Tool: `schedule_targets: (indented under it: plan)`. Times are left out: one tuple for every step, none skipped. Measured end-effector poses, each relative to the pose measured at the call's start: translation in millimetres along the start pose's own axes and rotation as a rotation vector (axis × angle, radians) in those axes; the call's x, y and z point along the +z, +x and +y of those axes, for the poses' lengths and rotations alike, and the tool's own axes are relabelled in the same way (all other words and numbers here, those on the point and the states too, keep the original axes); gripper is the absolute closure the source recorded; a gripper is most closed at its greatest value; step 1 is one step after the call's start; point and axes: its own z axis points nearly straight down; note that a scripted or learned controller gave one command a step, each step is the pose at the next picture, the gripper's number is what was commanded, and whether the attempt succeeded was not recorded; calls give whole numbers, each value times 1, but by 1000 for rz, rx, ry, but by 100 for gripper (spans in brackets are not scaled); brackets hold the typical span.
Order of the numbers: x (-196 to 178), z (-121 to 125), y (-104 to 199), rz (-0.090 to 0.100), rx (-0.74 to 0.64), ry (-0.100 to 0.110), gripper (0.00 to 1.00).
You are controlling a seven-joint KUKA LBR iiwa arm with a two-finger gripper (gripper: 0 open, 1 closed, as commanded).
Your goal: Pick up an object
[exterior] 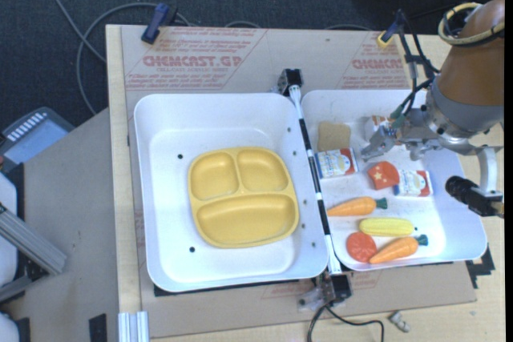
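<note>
The right bin (469,232) holds several toy foods. A red piece (383,175) lies in its middle, between two small white cartons (335,163) (414,184). A tan block (334,134) sits at the back left. Toward the front lie a carrot (357,207), a yellow corn cob (387,227), a red tomato (361,246) and a second carrot (398,249). My gripper (398,146) hovers over the back of this bin, just behind the red piece. It stands open with nothing between its fingers.
The left bin (160,172) bears a yellow divided plate (240,196). A black divider rail (309,172) runs between the two bins. The arm's grey and orange body (473,76) hangs over the right bin's back right corner.
</note>
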Motion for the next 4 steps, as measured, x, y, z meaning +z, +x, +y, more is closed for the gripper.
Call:
schedule_targets:
  plan:
    - [102,21,-28,-2,0,-6,0]
    - [108,7,-15,-9,0,-20,0]
    - [100,6,-14,-6,1,-15,100]
    - [13,56,53,0,-2,-4,100]
